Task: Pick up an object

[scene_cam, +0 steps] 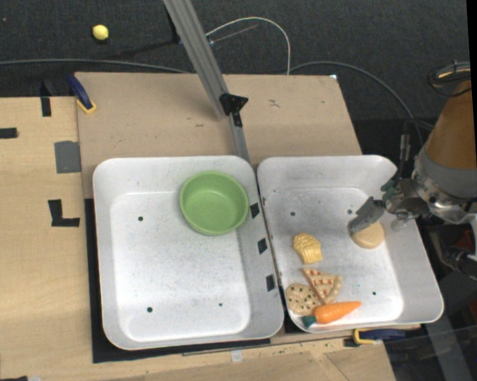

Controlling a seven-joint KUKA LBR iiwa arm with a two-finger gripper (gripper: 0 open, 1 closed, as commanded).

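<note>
Over on the right, the grey arm [452, 158] with its orange band is reaching across the rim of the right bin [409, 296], and its tool [367, 217] is hanging low at the bin's right side. Whether that tool is spread or pressed together I cannot tell from up here; its dark tip is sitting right over a pale tan round piece [370, 237], touching or just above it, but nothing is visibly pinched.

Further left in that same bin, a small yellow ridged piece [307, 247] is lying near the middle. Below it, a wedge like a pizza slice [322, 284] is resting beside a round cookie [298, 297], and an orange carrot [337, 311] is lying along the front edge, just beside them.

Across in the left bin [133, 315], a green bowl [214, 202] is sitting upright near the back right corner. Both bins are lying side by side on the desk [30, 241], and a tiny yellow ball [100, 31] is lying far off on the dark floor beyond.
</note>
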